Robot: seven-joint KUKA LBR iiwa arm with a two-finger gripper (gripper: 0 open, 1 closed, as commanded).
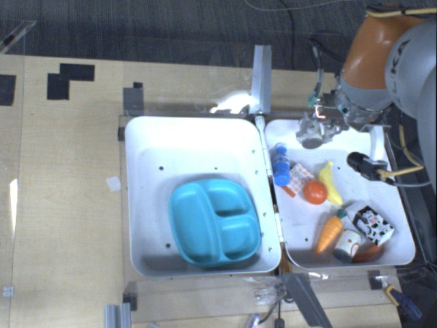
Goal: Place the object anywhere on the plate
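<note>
Plate, a turquoise plastic tray with three compartments, lies flat in the left shallow white bin, toward that bin's near side. Nothing rests on it that I can see, so I judge the task not yet begun in earnest.

Camera view, from above at a slant: the candidate objects are all in the right white bin, clustered in its middle and near corner. I read a blue-capped plastic bottle lying against the divider, a red ball-like fruit touching a yellow banana-shaped toy, and an orange carrot toy tilted beside a small black-and-white patterned block. A cup-like item and something dark red sit just beside the carrot; too small to name. The task line does not say which object is meant.

The grey arm with its orange band comes in from the right, and its gripper hangs over the far end of the right bin, apart from the cluster. From this angle I cannot tell its state, and nothing identifiable shows held in it.

Judgement: the gripper sits over the source bin presumably because a pick must come first. The crowding of fruit and banana could spoil a clean pick.
</note>
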